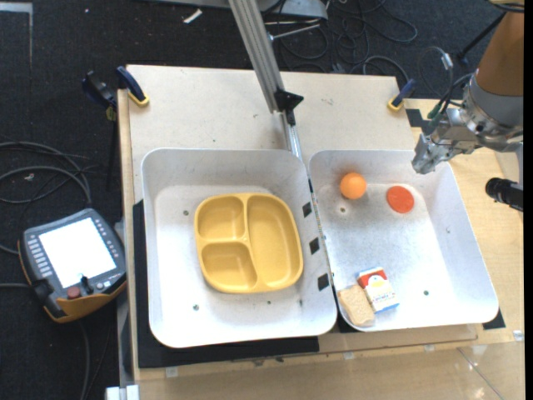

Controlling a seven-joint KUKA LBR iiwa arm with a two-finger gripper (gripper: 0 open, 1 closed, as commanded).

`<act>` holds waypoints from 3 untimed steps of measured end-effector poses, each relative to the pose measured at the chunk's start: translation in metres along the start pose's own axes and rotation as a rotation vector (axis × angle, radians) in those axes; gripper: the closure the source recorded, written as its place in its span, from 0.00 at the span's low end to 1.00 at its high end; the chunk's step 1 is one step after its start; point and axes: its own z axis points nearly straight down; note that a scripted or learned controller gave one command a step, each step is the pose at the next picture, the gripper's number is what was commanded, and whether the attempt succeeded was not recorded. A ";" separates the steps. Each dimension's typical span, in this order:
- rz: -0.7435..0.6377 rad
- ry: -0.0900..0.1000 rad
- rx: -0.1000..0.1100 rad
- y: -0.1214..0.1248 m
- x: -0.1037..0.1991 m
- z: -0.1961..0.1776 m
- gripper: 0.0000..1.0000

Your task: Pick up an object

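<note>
Dark carpet strewn with black cables is seen around a pale wooden desk (208, 107), on which two shallow white bins are set side by side. In the left bin (166, 182) a yellow divided plate (248, 242) with three compartments is laid near the middle. In the right bin (454, 248) four things are found: an orange ball (353, 186) toward 11 o'clock, a flat red-orange disc (400, 199) just beside it toward 1 o'clock, and, at 6 o'clock near the front rim, a small carton (379, 289) touching a tan, biscuit-like block (356, 306). The carton is printed in red, white and blue with a yellow mark, but no writing on it can be read. On the floor at 9 o'clock of the desk a control pendant (73, 261) with a pale screen is lying; nothing on it is legible.

The gripper (425, 162) is placed over the right bin's far right corner, at about 2 o'clock of the bin, apart from the disc. Nothing is seen between its fingers; whether they are spread or pressed together cannot be told from this slant. An orange band is seen on the arm above the wrist.
</note>
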 end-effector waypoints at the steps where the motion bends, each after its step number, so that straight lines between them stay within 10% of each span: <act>1: -0.005 0.003 0.008 0.003 0.052 0.011 1.00; 3: -0.005 0.005 0.008 -0.014 0.161 0.001 1.00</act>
